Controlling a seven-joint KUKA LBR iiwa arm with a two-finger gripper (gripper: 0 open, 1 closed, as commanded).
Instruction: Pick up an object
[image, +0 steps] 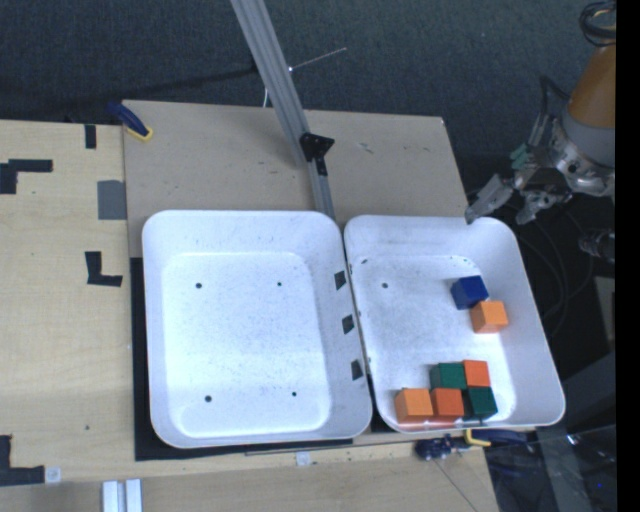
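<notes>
The right bin (410, 320) holds several small blocks. A blue block (468, 291) and an orange block (489, 316) lie near its right wall. Along its front edge sit an orange block (413, 403), another orange one (447, 402), two green blocks (449, 376) (481, 401) and a third orange block (476, 373), packed together. My gripper (508, 203) hangs above the bin's far right corner, outside the rim, with its fingers apart and nothing between them. It is well away from every block.
The left bin (240, 330) lies beside the right one. A slanted metal rail (280, 80) with a black clamp (316, 146) runs down to the gap between the bins. A blue-and-yellow clip (130, 118) lies at the bench's far left.
</notes>
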